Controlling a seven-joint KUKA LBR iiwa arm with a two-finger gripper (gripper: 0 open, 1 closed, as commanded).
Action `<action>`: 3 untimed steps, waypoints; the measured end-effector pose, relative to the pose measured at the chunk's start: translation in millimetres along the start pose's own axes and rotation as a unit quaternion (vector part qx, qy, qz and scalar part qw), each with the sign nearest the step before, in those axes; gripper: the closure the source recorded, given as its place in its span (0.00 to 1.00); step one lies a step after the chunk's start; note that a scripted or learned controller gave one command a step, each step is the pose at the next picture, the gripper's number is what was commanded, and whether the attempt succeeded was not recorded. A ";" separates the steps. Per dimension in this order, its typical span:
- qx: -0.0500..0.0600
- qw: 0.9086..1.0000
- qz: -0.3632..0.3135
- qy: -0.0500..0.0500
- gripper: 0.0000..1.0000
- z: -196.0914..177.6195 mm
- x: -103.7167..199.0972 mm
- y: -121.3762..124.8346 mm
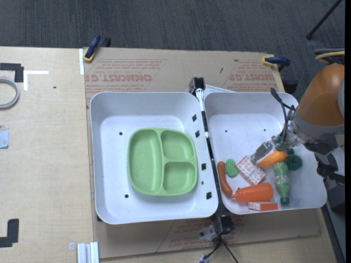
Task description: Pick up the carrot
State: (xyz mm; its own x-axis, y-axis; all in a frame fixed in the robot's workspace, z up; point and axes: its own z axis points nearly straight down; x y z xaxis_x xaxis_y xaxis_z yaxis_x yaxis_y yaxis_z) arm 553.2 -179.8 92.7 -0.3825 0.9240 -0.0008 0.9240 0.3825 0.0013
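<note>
- In the left bin (pixel 104 163), a green divided plate (pixel 163 161) lies alone, well apart from the work.
- In the right bin (pixel 241 114), a hot dog (pixel 224 179), a red-and-white packet (pixel 250 170) and an orange bottle (pixel 254 193) crowd together.
- Further right, the carrot (pixel 272 158) lies beside the green bottle (pixel 282 183).
- The gripper (pixel 265 149) is touching the carrot's left end; whether it is gripping cannot be told.
- Risk: so near the tip, the tapered carrot could slip out, or neighbours get dragged.
</note>
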 end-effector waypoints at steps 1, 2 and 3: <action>0.000 0.982 -0.190 0.000 0.00 -0.3 -15.5 -7.4; -0.002 0.982 -0.188 -0.002 1.00 -10.4 -16.2 -6.5; 0.000 0.997 -0.076 -0.001 1.00 -108.0 10.8 35.0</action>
State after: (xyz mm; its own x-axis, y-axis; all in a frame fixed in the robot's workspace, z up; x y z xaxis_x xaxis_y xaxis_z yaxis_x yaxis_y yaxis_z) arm 581.3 -156.4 200.8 -0.5178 0.8555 -0.0027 0.8555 0.5178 0.0019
